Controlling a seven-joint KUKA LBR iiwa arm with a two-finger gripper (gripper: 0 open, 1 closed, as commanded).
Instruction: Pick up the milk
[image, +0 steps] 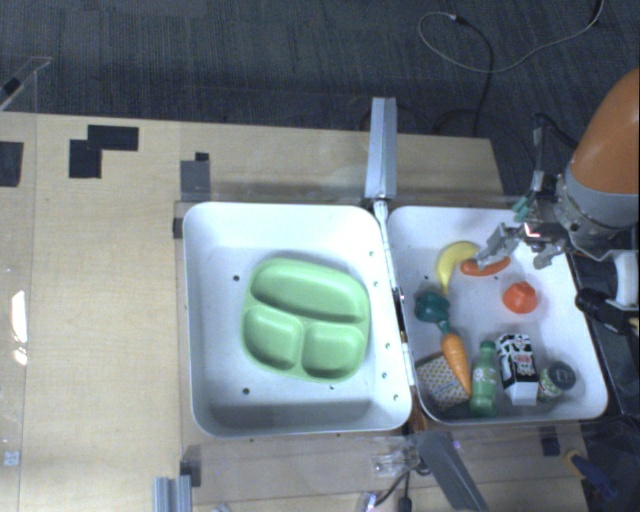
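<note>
The milk (517, 363) is a small carton with black and white cow patches, standing near the front of the right bin (590, 400) between a green bottle (484, 378) and a dark round can (558, 377). My gripper (522, 246) hangs over the far right part of that bin, well behind the milk and apart from it. Its two fingers are spread, with nothing between them. One fingertip (497, 243) sits just above a red-orange sausage-like toy (487, 266).
Also in the right bin lie a yellow banana (455, 262), an orange round fruit (520, 297), a teal item (433, 307), a carrot (456, 360) and a grey mesh piece (434, 375). A green divided tray (305, 318) lies in the left bin (215, 300).
</note>
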